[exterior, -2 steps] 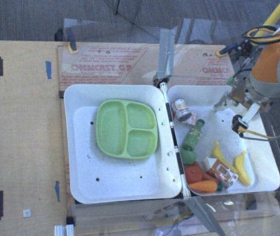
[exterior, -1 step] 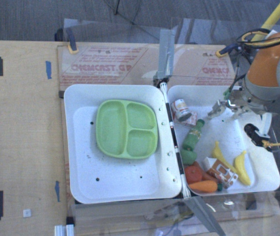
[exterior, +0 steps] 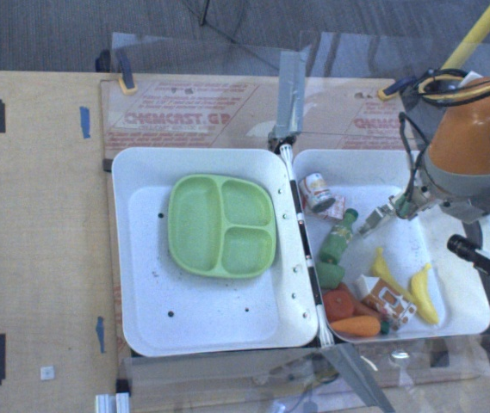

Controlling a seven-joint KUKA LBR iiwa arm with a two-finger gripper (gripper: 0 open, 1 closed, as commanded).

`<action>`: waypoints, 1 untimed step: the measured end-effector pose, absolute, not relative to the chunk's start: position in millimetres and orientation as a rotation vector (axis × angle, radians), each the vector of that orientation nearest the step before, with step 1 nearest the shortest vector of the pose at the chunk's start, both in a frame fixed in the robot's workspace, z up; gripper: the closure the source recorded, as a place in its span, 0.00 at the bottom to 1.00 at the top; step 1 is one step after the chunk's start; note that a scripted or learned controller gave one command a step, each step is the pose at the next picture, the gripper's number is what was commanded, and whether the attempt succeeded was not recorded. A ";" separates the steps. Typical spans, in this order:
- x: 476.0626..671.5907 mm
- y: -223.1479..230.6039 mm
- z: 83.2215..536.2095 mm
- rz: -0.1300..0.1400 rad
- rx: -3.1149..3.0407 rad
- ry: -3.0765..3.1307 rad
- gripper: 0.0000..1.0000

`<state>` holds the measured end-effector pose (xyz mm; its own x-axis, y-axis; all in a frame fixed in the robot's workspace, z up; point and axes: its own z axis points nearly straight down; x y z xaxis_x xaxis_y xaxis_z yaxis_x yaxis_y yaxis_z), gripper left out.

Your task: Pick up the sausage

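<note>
The right bin [exterior: 464, 321] holds a pile of toy food. At its front lies an orange-red elongated piece [exterior: 356, 326] that may be the sausage; I cannot tell for sure. It rests beside a red round piece [exterior: 339, 304] and a small printed box [exterior: 388, 302]. My gripper [exterior: 381, 217] reaches in from the right and hovers over the middle of the right bin, next to a green bottle [exterior: 338, 239]. It is well behind the orange-red piece and touches nothing that I can see.
A can with a red label [exterior: 317, 191] lies at the back left of the right bin. Two yellow bananas [exterior: 424, 292] lie at the right. A green divided plate [exterior: 222, 225] sits in the left bin [exterior: 141, 299]. A ridge [exterior: 300, 248] separates the bins.
</note>
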<state>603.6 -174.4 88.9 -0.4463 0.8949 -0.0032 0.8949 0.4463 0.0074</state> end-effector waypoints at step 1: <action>606.1 -177.8 101.5 0.010 1.650 2.651 1.00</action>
<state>606.1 -177.8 101.5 -0.4415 0.8972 -0.0127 0.8971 0.4417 0.0152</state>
